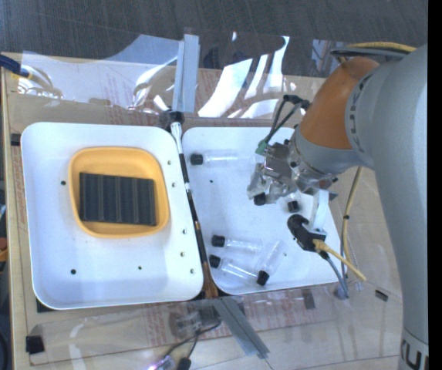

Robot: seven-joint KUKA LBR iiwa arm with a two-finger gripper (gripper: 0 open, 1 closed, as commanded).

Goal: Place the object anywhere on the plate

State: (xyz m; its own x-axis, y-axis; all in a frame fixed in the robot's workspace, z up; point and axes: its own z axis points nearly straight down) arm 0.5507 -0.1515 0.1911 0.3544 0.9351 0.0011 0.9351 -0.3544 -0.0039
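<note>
Bench surface: we note a pale bench top (113, 330) carrying two shallow white bins side by side, with dark carpet beyond the far edge; loose metal strips and wires lie along the near edge.

Near tubes: in the near part of the right bin (228, 149) we see a cluster of clear tubes with black caps (244, 259), lying flat and close together, two of them touching or nearly so. We judge these to be the stock of objects, resting where they can be reached from above.

Left bin: the left bin (43, 230) holds the yellow plate (89, 164), which sits roughly central. A dark ribbed insert (120, 196) lies within its rim. We see no tube on it, so we judge the placement not yet done.

Gripper: the gripper (265, 187) hangs over the middle of the right bin, well apart from the plate and on the far side of the tube cluster. We cannot tell how its jaws stand, nor whether anything sits between them; dark fittings and cables crowd the wrist.

Far tube: a single capped tube (214, 159) lies toward the far left of the right bin, just left of the gripper, apart from the others.

Far edge: crumpled clear plastic sheeting (228, 75) runs behind both bins, likely a guard against spills.
</note>
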